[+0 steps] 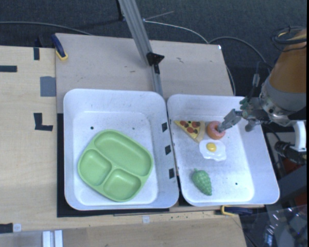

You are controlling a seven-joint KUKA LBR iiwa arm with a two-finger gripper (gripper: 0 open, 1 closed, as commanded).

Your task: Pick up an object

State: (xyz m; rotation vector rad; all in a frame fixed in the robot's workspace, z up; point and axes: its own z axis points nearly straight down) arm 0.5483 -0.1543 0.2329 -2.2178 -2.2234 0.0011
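Grey and slim, the tool [222, 129] reaches in from the right at a slant, its tip down on a small red-orange tomato-like toy [214, 130] in the right bin [262, 184]; whether it is open or closed on that toy I cannot tell. Behind it the arm's orange band [293, 68] sits above the grey wrist. Just left of the red toy lies a pizza slice [189, 128], and just below it a fried egg [212, 150], its white nearly touching the toy. Farther toward the front of the same bin rests a green, knobbly toy [202, 182], apart from the other 3. The left bin [72, 107] holds a green divided plate [116, 164] with 3 compartments. Both bins sit side by side on the wooden tabletop [20, 138].
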